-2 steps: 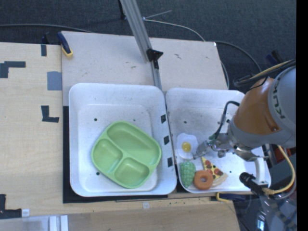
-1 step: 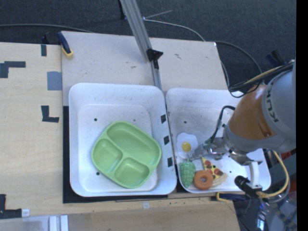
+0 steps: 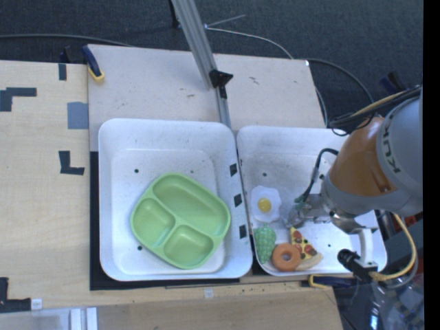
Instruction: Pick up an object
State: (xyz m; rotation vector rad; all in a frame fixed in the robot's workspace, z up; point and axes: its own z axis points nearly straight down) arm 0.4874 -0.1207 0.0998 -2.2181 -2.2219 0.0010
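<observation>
Low over the right bin (image 3: 275,143), the gripper (image 3: 297,216) hangs at the end of the grey arm (image 3: 385,163), whose broad orange band bulges just above the wrist; the tool's metal tip sits dark and small against the white floor, and how far it is parted cannot be told from this slant, nor does anything show clasped in it. Just to its left lies a toy fried egg (image 3: 265,204), a flat white square with a round yellow yolk at its middle, close to the tip though whether they touch is unclear. Below the gripper, near the bin's front wall, a toy pizza slice (image 3: 300,243) points upward, yellow with red spots. Touching its left edge sits a toy doughnut (image 3: 285,256), an orange-brown ring with a clear hole. Beside that, against the wall between the two bins, lies a green leafy vegetable toy (image 3: 264,240), knobbly and pale. All four toys cluster in the front left corner of the right bin. Across in the left bin (image 3: 113,150) rests a light green divided plate (image 3: 181,219), with one large compartment and two smaller ones, turned at an angle. A slanted metal pole (image 3: 196,33) crosses the bench (image 3: 137,81) behind the bins.
</observation>
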